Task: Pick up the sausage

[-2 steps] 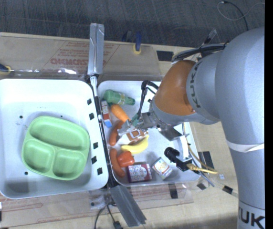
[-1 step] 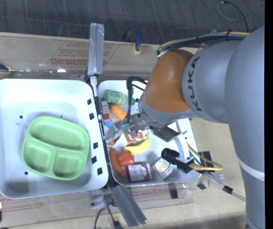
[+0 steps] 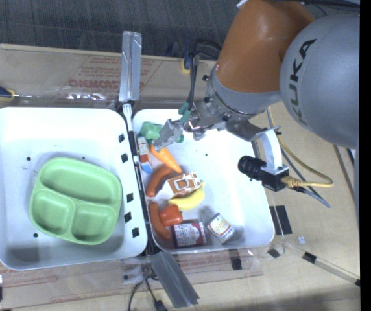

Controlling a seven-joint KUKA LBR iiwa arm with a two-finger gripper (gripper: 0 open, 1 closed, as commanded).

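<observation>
Two white bins are seen; the claw (image 3: 172, 131), grip undeterminable, is hung above the curved reddish-brown sausage (image 3: 157, 178) amid clutter.

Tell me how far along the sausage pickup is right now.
Nothing looks done: the sausage lies in the right bin among the toy food, beside the carrot. In hand: the end effector hangs over the bin's upper left, above the carrot, with nothing visibly held. Left: descend, grip the sausage, lift.
</observation>
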